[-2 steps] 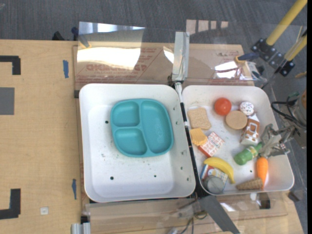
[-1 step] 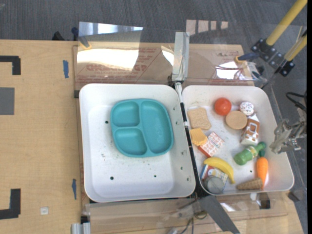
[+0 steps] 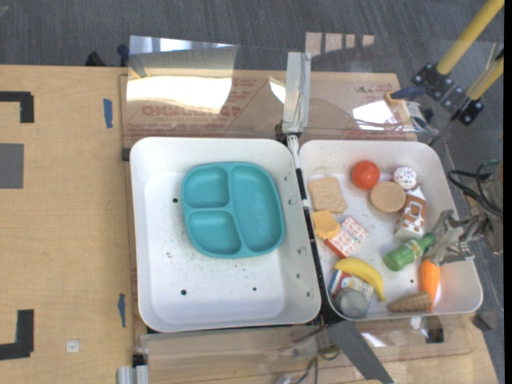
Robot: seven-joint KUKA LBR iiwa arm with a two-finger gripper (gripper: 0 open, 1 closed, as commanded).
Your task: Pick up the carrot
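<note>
I saw the carrot (image 3: pixel 430 279) upright near the right bin (image 3: pixel 462 298) front-right wall, beside a cone (image 3: pixel 410 302). Gripper (image 3: pixel 453 242) sat just above it, approx. over the rim; open or closed, can't tell. Teal plate (image 3: pixel 233 209) lay in the left bin (image 3: pixel 160 278).

Light is bright and even, falling from above. Glare whitens the clear panels (image 3: pixel 188 94) at the back of the bench (image 3: pixel 56 214), and the bins' (image 3: pixel 152 214) white walls look washed out. Shadows are soft and short. The picture is slightly soft throughout, with fine grain.
</note>
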